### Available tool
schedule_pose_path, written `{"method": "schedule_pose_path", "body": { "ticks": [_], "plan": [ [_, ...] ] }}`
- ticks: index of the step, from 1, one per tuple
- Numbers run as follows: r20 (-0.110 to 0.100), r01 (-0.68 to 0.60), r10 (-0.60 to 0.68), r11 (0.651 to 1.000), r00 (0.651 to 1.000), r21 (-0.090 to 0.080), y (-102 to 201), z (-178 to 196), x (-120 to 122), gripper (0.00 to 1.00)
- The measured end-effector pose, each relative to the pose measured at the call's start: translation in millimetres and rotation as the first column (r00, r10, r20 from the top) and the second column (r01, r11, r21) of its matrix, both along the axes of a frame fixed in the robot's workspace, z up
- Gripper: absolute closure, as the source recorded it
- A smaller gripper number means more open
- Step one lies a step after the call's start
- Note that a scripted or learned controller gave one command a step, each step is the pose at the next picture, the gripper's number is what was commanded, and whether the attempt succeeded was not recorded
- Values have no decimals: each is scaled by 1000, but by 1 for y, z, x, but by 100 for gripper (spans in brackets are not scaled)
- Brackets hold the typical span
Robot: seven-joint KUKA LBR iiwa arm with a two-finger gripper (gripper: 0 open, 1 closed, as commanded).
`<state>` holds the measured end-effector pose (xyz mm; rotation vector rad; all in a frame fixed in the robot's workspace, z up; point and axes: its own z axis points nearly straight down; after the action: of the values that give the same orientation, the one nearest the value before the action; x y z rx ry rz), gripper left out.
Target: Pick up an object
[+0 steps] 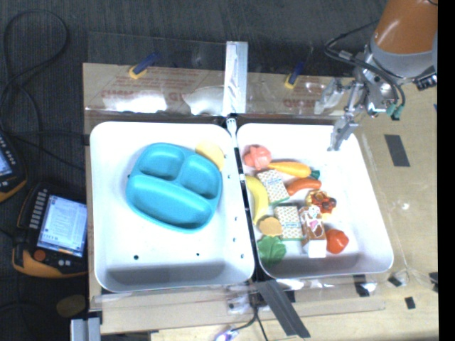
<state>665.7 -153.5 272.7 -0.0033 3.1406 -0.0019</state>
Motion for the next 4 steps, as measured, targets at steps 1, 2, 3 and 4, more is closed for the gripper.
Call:
{"method": "schedule_pose_path", "body": {
  "ticks": [1,2,3,4],
  "plan": [
    [-5,49,-49,999,999,1,-23,-118,-33,0],
    [-3,-56,56,998,998,0,-16,-33,-25,0],
    [-3,19,-19,1000,1000,2,-3,-179,-44,0],
    [8,-11,11,1000,1000,-3,27,-183,-45,0]
  ]
}}
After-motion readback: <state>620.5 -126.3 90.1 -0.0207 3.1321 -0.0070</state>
